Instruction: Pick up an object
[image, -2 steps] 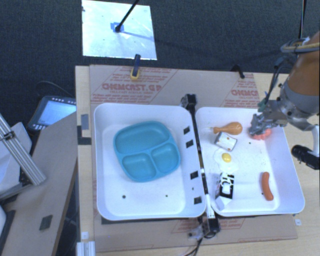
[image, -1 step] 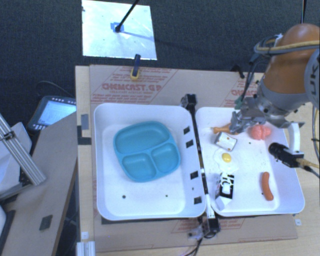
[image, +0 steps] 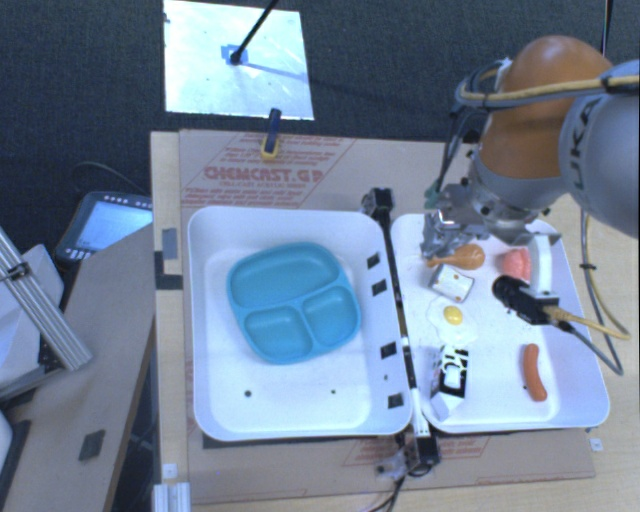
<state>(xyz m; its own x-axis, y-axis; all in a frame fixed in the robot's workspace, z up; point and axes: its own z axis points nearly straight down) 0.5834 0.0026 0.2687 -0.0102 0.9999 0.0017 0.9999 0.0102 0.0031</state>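
Hovering low: gripper (image: 441, 243) in the right bin (image: 575, 400), above the drumstick (image: 462, 257) | grip state — cannot tell | nothing lifted — pick still to do

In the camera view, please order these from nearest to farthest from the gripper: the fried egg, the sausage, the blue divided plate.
Measured from the gripper:
1. Fried egg, just below it in the right bin.
2. Sausage, in the right bin's lower right part.
3. Blue divided plate, in the left bin.
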